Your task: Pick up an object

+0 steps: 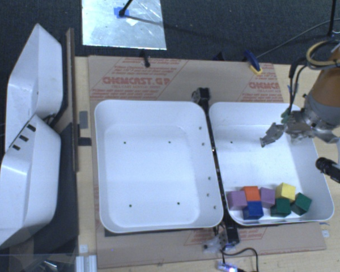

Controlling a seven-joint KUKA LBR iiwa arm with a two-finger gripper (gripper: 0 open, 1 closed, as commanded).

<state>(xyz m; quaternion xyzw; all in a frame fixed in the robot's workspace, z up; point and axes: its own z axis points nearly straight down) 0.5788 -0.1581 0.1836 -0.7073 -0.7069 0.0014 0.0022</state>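
A grey robot arm (327,98) reaches over the right bin (314,169). Its gripper (270,136) hangs above that bin's bare upper floor, holding nothing; how wide it stands cannot be told. Coloured blocks (267,200) cluster along the right bin's near edge, well apart from the gripper.

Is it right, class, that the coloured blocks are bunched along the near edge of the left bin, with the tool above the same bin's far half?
Not quite. The camera view shows the coloured blocks in the right bin, not the left; the tool is above that bin's far half.
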